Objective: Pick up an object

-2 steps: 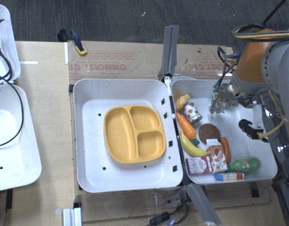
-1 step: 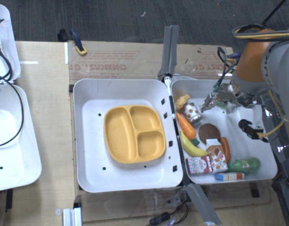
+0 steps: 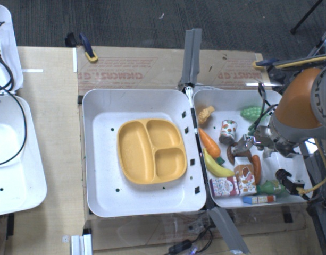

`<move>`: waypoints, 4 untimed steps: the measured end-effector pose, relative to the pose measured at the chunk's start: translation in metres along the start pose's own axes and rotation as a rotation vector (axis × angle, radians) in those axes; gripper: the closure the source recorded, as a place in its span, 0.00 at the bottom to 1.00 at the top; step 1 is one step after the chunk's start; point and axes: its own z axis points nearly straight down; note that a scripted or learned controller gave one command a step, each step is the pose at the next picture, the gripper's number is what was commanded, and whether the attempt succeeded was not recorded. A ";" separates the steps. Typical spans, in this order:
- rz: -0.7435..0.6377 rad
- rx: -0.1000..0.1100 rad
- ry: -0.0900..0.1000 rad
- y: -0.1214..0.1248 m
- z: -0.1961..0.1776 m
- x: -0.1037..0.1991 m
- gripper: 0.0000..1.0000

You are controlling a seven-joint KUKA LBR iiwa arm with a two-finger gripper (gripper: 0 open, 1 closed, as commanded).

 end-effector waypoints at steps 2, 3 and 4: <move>0.004 -0.001 -0.001 0.000 -0.009 -0.001 0.00; -0.020 -0.063 -0.003 -0.035 -0.012 -0.015 0.00; -0.052 0.000 0.000 -0.056 0.002 -0.014 0.00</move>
